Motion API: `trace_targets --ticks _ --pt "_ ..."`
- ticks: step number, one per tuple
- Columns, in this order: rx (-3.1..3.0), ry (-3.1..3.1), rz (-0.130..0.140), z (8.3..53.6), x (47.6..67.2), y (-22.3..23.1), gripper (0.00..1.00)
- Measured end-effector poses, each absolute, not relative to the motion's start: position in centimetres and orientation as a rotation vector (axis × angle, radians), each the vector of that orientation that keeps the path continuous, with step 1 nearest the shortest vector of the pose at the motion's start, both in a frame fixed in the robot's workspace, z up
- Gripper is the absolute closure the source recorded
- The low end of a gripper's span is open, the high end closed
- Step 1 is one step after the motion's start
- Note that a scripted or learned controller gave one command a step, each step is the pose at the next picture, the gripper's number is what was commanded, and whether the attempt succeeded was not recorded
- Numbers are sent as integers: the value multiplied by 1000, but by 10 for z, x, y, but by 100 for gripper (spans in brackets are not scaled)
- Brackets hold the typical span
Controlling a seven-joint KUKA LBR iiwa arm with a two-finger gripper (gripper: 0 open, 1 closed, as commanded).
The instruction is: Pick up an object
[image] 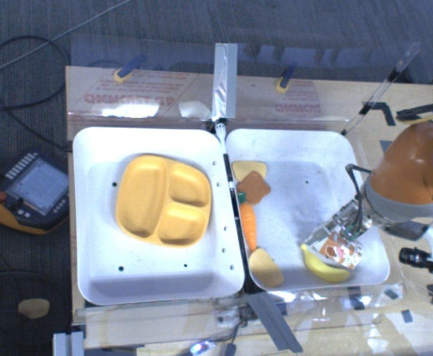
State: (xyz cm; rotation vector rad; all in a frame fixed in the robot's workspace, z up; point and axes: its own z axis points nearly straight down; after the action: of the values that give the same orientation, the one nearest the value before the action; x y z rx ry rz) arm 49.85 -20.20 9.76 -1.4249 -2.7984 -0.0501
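Note:
The right bin (298, 154) holds several play-food pieces. A yellow banana (322, 267) lies near its front right corner, with a small red and white packet (342, 252) against it. My gripper (336, 232) reaches down from the right, its tip right over the packet and just above the banana. An orange carrot (248, 227) lies along the bin's left wall. Above the carrot sits a brown cookie (254, 188) on a pale yellow slice (245, 169). A tan piece (265, 267) rests at the front left. The arm hides part of the packet.
The left bin (90, 273) carries a yellow divided plate (163, 199). A divider wall (229, 206) separates the two bins. The arm's orange band (409, 165) hangs over the right bin's right edge. A handheld pendant (27, 191) lies off the bench at left.

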Motion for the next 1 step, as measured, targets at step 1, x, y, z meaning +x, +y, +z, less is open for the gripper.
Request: trace_targets --ticks 1 --pt "-1426 -2793 -43 95 496 -204 0"
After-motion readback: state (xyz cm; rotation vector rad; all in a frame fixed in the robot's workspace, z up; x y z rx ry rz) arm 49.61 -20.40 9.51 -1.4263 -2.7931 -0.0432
